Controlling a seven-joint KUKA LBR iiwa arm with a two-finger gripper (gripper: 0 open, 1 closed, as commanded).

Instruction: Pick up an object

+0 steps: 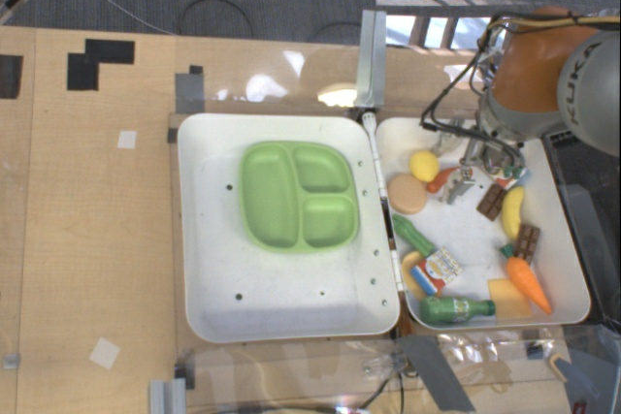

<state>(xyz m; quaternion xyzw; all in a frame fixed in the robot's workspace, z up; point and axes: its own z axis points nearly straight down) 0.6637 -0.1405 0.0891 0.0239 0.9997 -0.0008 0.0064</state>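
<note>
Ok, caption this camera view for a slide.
Gripper lowered among toy foods in right bin; green divided plate in left bin.

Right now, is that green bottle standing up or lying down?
Lying down: the green bottle rests on its side along the right bin's near edge, cap pointing right.

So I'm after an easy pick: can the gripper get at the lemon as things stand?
Probably yes. The gripper hangs over the right bin, just right of the lemon. The lemon's top is bare, though a round tan piece sits close below it.
</note>
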